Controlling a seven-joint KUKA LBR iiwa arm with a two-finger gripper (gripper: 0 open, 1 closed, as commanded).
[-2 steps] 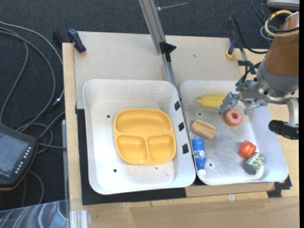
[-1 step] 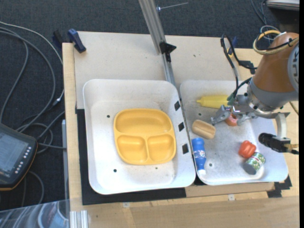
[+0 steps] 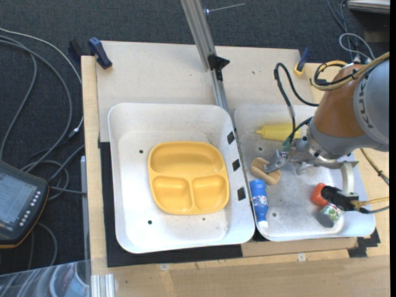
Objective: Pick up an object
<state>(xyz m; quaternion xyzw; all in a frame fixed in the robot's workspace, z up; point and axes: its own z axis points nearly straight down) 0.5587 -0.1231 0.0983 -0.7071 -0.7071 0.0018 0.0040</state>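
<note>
Camera view is showing the right bin (image 3: 291, 225) holding most of the clutter: nearest the front rim a small green-and-white ball (image 3: 330, 215) is sitting just beside a red object (image 3: 318, 193), and along the bin's left wall a blue-and-white tube (image 3: 258, 200) is lying lengthwise. Slightly farther back, a tan wooden piece (image 3: 265, 169) is resting near that same wall, and the gripper (image 3: 280, 159) is hanging right next to it, touching or almost touching its right end; whether the gripper is open or closed I cannot tell from this angle, and nothing is visibly being held. Farther still, a yellow squeeze bottle (image 3: 276, 130) is lying on its side by the back of the bin. In the left bin (image 3: 130, 166) a yellow divided plate (image 3: 189, 177) is lying flat. The wooden piece is looking like the likely target: it is probably light, stiff and not fragile, with a dry surface that should be giving decent friction. Taking it across its narrower width, near the middle, is looking safest, since a grip at one end may be letting it pivot or skid toward the bin wall
</note>
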